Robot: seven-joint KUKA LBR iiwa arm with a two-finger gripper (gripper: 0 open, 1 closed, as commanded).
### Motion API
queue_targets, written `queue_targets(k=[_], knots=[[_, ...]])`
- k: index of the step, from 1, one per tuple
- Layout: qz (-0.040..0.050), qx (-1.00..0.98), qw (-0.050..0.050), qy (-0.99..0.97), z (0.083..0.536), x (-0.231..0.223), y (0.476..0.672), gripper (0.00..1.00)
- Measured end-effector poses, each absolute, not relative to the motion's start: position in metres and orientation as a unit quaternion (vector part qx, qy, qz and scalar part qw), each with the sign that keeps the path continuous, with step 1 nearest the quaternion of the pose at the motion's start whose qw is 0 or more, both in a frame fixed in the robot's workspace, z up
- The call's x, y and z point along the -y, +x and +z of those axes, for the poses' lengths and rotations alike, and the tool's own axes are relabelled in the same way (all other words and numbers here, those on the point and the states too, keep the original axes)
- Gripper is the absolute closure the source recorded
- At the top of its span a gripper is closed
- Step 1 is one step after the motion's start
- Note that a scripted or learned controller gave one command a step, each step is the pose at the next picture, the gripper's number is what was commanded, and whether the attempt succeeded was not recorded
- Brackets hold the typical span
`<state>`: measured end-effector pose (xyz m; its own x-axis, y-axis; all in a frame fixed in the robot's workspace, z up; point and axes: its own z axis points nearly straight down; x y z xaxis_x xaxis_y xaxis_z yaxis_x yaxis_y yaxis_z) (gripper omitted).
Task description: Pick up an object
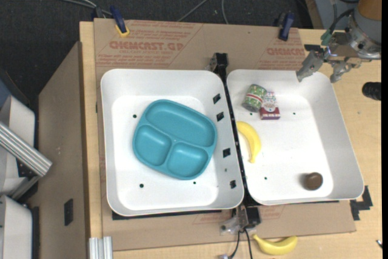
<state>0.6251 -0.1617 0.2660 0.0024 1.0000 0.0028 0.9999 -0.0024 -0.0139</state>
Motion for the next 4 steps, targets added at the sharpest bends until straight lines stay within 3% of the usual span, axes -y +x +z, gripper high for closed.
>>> queue_targets(k=[1,4], knots=[[0.0002,0.707,0.000,-0.707,0.274,0.161,0.627,0.00],[0.0015,0.707,0.003,-0.707,0.099,0.176,0.619,0.00]])
